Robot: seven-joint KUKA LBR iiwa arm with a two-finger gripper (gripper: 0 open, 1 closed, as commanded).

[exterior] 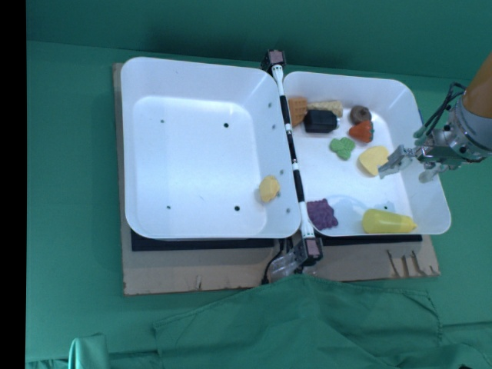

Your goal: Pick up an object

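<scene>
My gripper (410, 167) hangs over the right side of the right bin (430, 206), open, with nothing between its fingers. Its left fingertip (390, 165) is just right of a pale yellow piece (372, 160). Also in this bin lie a green piece (342, 147), a red-orange piece (361, 132), a brown ring (360, 114), a black item (319, 121), an orange block (297, 111), a tan piece (327, 107), a purple cluster (322, 214) and a yellow-green fruit (387, 221). A small yellow piece (268, 188) sits in the left bin (192, 144).
Both bins rest on a cardboard sheet (192, 271) on green cloth. A black-and-white rod (290, 141) runs along the seam between them. Crumpled green cloth (307, 321) lies in front. The arm's wrist (469, 133) enters from the right.
</scene>
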